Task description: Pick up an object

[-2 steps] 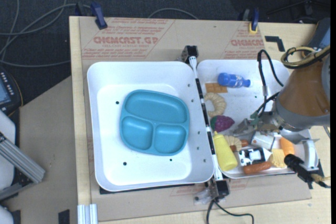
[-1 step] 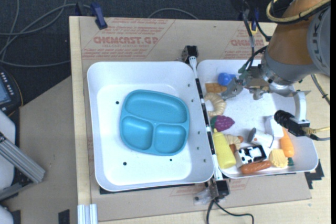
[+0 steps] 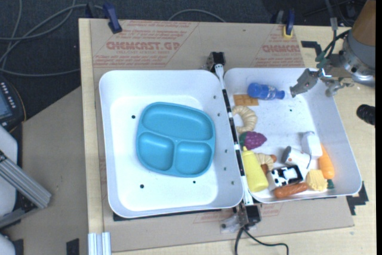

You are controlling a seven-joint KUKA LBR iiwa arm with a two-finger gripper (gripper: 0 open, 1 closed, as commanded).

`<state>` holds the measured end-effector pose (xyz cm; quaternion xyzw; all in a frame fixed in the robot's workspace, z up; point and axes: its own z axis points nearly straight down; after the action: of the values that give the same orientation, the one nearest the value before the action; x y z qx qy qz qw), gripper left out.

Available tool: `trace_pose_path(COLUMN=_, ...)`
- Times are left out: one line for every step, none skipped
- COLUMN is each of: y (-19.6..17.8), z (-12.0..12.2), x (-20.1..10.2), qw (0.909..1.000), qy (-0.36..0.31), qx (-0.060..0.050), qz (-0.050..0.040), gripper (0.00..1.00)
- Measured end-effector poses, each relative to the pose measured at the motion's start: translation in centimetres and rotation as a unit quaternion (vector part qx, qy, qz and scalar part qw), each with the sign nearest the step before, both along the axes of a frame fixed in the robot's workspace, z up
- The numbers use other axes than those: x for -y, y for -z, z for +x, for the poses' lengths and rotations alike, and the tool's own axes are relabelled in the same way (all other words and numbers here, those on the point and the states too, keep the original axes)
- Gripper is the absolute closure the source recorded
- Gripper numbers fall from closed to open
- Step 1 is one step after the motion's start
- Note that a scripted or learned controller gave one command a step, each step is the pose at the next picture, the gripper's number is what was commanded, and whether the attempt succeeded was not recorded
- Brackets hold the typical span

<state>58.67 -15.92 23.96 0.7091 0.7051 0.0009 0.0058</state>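
Small toys lie in the right bin (image 3: 334,122): a blue bottle (image 3: 264,91) at the far side, a yellow bottle (image 3: 253,170) near left, a carrot (image 3: 326,163) at right.

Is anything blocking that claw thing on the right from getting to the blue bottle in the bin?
Nothing visible does. The gripper hangs at the right bin's upper right, and the blue bottle lies to its left in the view, with bare white bin floor between them. The other toys sit lower in the bin.

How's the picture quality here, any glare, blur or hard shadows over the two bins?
Camera view: lighting is even and soft; the blue plate casts only a faint shadow in the left bin; no strong glare on the white plastic; the small toys in the right bin look slightly soft, and the end effector near the right edge is somewhat blurred.
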Motion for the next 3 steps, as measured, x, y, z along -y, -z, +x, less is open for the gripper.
trace_pose_path(y=15.3, z=4.8, x=-6.3, qw=0.9999, qy=-0.006, qx=-0.01, qz=0.0059, gripper=0.0)
trace_pose_path(y=15.7, z=7.5, x=-5.4, qw=0.9998, qy=-0.001, qx=-0.018, qz=0.0051, gripper=0.0)
trace_pose_path(y=14.7, z=7.4, x=-5.3, qw=0.9998, qy=0.0, qx=-0.019, qz=0.0045, gripper=1.0)
